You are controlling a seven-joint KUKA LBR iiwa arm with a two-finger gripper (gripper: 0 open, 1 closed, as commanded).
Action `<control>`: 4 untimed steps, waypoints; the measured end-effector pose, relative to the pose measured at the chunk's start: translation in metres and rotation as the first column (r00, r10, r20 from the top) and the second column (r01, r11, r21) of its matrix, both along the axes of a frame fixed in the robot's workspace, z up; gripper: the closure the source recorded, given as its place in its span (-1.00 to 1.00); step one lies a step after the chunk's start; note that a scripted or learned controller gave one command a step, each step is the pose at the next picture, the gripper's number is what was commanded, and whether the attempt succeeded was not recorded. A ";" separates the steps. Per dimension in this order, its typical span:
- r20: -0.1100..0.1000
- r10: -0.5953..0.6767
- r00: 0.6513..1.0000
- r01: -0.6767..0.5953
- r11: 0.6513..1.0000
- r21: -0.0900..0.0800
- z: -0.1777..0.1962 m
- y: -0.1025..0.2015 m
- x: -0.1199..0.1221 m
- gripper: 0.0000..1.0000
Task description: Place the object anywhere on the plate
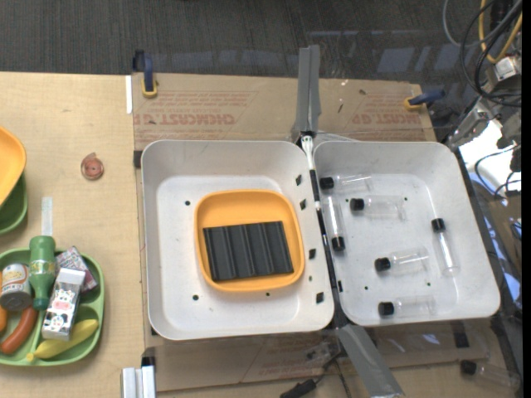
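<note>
Nearby, we are seeing clear black-capped tubes lying scattered in the right bin. Beside it, in the left bin, the orange plate is carrying a dark ribbed block. Farther back, cardboard is covering the worktop.

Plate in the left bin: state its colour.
Orange-yellow plate, with a dark grey ribbed block lying on it; seen in the camera view.
</note>
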State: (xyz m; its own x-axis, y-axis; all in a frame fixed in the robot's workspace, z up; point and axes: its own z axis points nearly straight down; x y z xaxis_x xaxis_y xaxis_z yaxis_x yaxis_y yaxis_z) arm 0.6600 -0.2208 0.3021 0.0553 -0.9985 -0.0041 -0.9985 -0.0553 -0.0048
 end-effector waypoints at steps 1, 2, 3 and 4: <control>-0.002 0.221 0.975 -0.221 0.975 0.001 -0.038 0.008 0.000 -1.00; 0.000 0.441 0.897 -0.441 0.897 -0.001 -0.004 0.008 0.000 -1.00; -0.001 0.700 0.715 -0.700 0.715 -0.003 -0.011 0.012 0.000 -1.00; 0.000 0.923 0.386 -0.923 0.386 -0.004 -0.064 0.016 0.000 -1.00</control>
